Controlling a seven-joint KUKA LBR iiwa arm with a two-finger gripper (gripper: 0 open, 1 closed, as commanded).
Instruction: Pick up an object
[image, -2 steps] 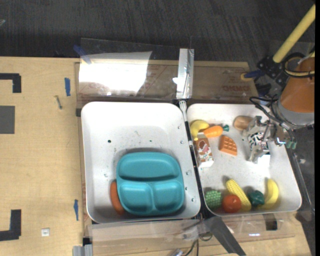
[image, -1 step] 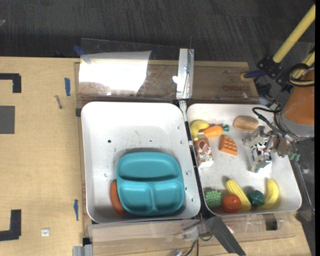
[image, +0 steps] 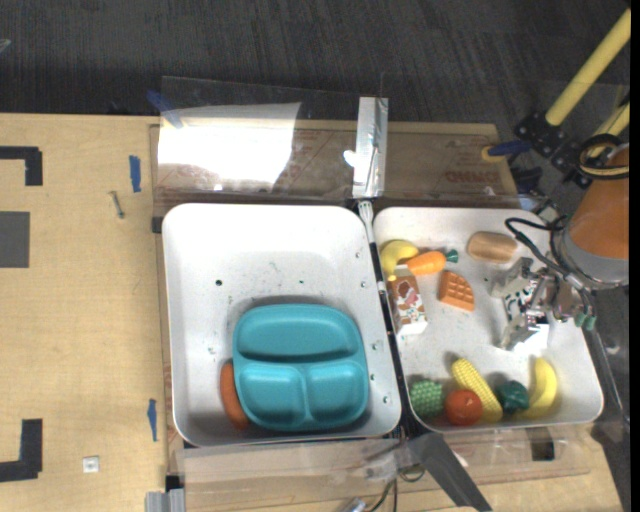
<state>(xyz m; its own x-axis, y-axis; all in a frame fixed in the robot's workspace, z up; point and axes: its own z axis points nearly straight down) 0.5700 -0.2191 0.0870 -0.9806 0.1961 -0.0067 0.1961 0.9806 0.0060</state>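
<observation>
A: Where is the pincer (image: 522, 312) seen?
B: Low inside the right bin (image: 590, 400), on bare floor right of the waffle (image: 457, 291) and below the bread roll (image: 491, 245). Whether it is open or closed cannot be told; nothing is seen held.
A: Objects to pick?
B: All are found in the right bin: lemon (image: 396, 252), carrot (image: 426, 263) and carton (image: 407, 303) by the left wall; broccoli (image: 427, 396), tomato (image: 463, 406), corn (image: 476, 385) and banana (image: 544, 385) along the near edge.
A: Left bin (image: 260, 240)?
B: A teal tray (image: 299, 366) is seen there, with something orange (image: 230, 392) tucked under its left edge.
</observation>
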